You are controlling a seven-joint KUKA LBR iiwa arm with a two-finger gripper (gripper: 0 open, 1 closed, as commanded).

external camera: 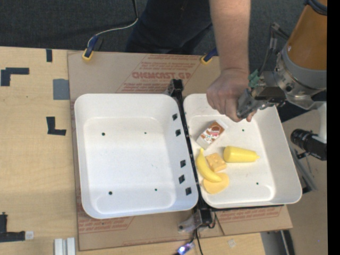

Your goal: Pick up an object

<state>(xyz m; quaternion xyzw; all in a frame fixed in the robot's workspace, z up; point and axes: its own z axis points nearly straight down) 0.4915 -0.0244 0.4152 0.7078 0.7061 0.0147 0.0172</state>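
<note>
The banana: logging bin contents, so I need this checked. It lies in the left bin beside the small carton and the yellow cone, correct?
Not quite. The camera view shows the banana in the right bin, not the left; it does lie near the small carton and the yellow cone.

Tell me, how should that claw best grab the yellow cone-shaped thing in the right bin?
Probably from straight above, across the thick middle of the yellow cone. It lies on its side, long axis running left-right, with bare bin floor above and below it for the fingers. Its left end sits close to the orange wedge, so avoid gripping there.
</note>
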